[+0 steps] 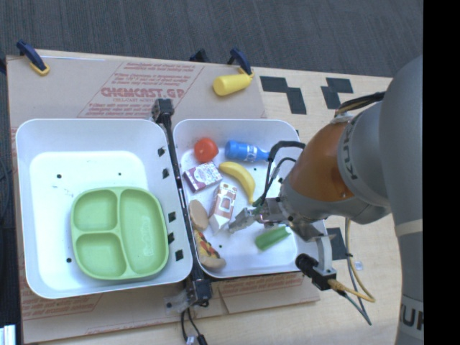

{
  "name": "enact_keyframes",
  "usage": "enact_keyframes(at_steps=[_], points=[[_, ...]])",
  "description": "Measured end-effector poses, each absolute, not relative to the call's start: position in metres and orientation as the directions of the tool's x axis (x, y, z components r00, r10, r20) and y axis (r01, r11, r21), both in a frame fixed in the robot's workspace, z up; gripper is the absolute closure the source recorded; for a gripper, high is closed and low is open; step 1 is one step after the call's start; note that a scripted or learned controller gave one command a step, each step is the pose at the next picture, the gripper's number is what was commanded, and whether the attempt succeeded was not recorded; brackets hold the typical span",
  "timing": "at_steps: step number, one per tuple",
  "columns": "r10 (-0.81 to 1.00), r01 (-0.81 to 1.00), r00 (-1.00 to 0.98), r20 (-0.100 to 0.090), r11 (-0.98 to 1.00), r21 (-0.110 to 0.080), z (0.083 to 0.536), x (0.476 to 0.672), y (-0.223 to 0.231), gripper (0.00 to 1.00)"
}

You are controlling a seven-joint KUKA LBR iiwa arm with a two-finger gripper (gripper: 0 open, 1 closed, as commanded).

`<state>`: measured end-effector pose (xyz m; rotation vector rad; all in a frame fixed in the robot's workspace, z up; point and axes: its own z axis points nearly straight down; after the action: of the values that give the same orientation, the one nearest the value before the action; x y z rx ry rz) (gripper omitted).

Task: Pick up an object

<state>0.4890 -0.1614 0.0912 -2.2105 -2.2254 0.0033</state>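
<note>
Gripper (241, 220), fingers apart and holding nothing, hovers just beside small carton (224, 201).

Small food toys (237, 178) lie scattered in the right bin (287, 131).

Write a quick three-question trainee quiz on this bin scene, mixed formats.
1. True or false: the green tray sits in the right bin.
2. Multiple choice: what lies directly right of the tomato? A) blue bottle B) banana C) green block
3. Fill in: the gripper hovers over the ___ bin.

Key: 1 false, it sits in the left bin; 2 A; 3 right.
</note>
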Motion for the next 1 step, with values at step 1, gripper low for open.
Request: enact_keyframes(at_steps=[1], points=[[1.0,1.0,-0.011,0.002,0.011,-0.005,0.1015,0.4898,-0.1615,1.0]])
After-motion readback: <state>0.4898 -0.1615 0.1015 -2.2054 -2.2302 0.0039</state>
